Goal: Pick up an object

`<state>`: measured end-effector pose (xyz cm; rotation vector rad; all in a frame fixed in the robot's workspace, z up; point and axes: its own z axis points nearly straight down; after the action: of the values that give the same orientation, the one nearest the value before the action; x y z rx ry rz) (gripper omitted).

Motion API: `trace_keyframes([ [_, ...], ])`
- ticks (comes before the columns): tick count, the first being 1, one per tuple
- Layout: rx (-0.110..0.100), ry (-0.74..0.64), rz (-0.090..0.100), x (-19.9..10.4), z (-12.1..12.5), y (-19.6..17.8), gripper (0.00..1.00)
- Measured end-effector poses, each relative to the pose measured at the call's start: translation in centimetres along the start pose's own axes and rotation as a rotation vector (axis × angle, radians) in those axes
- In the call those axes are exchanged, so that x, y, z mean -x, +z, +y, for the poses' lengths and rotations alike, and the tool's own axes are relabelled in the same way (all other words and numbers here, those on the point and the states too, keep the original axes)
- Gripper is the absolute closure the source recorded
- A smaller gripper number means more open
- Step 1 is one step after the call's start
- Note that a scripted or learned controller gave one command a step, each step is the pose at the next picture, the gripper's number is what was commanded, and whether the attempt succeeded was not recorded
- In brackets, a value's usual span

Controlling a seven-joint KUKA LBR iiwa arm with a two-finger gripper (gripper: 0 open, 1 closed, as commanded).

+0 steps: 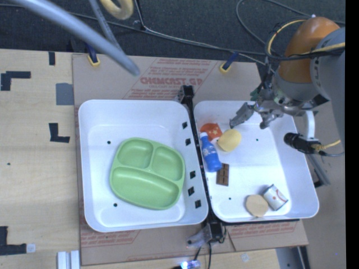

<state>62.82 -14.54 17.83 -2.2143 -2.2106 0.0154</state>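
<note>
Gripper [251, 118] hovering over right bin [291, 167], fingers spread wide, nothing between them; pale yellow object [229, 140] just below-left of it, blue bottle [210, 154] beyond.

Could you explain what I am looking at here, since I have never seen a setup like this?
This is one camera fixed above a bench, looking down at a slant. The grey and orange machine on the right is a robot arm; its gripper, fingers open and holding nothing, hangs over the right bin. That bin holds a blue bottle, a yellow lump, an orange piece, a brown bar, a tan disc and a small can. The left bin holds a green divided plate.
</note>
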Motion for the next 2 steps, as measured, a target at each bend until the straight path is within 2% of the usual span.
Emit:
trace_keyframes([
  [1, 0.014, -0.003, -0.002, 0.0, 0.3, -0.9, 0.00],
  [2, 0.008, -0.003, -0.002, 0.2, 0.2, 5.5, 0.00],
])
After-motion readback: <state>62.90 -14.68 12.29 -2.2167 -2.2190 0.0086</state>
